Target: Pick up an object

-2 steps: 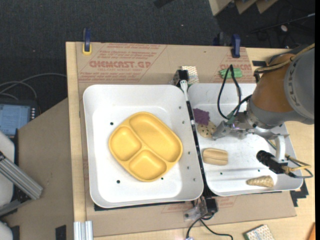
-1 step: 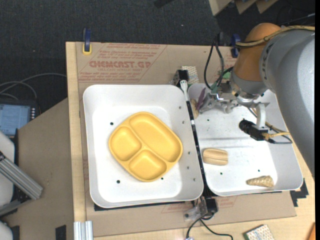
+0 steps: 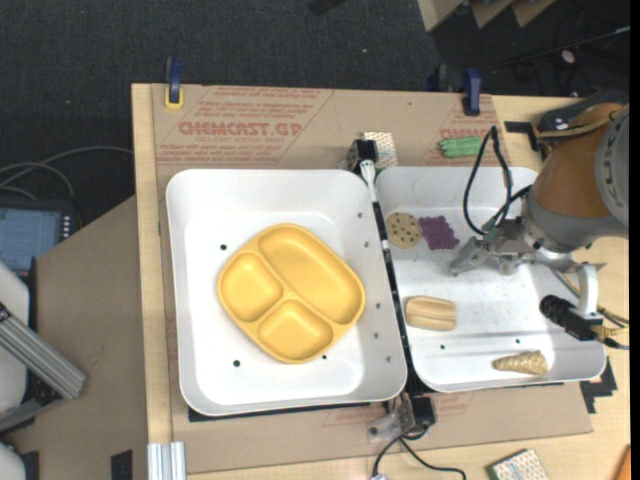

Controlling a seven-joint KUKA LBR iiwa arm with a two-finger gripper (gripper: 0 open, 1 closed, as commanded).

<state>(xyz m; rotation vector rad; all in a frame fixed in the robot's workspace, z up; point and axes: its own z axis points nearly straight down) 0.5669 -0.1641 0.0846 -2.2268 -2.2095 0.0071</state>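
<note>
Overhead, 2 shallow white bins sit side by side on a cardboard-topped bench (image 3: 250,118). The left bin (image 3: 190,298) carries 1 yellow divided plate (image 3: 290,292) with 3 compartments, lying near the bin's middle and turned at a slant to the bin's edges.

The right bin (image 3: 480,363) carries 4 small things. A round cookie (image 3: 403,230) lies near the bin's far left corner, just beside the dividing edge between the bins. A purple bunch-shaped piece (image 3: 438,233) lies just beside the cookie, toward the bin's middle. A tan bread-roll-shaped piece (image 3: 431,313) lies against the left edge, about halfway down it. A pale cone-shaped piece (image 3: 522,363) lies on its side near the bin's near right corner, close to the near edge.

The grey arm (image 3: 575,183), with its orange band, reaches in over the right edge of the right bin. Its gripper (image 3: 470,258) hangs low over the middle of that bin, near the purple piece but apart from it, with the roll well nearer the front edge. Whether the claw stands apart or together I cannot tell; nothing shows clamped in it.

On the bench beyond the right bin's far edge lies 1 small green object (image 3: 460,148).
</note>
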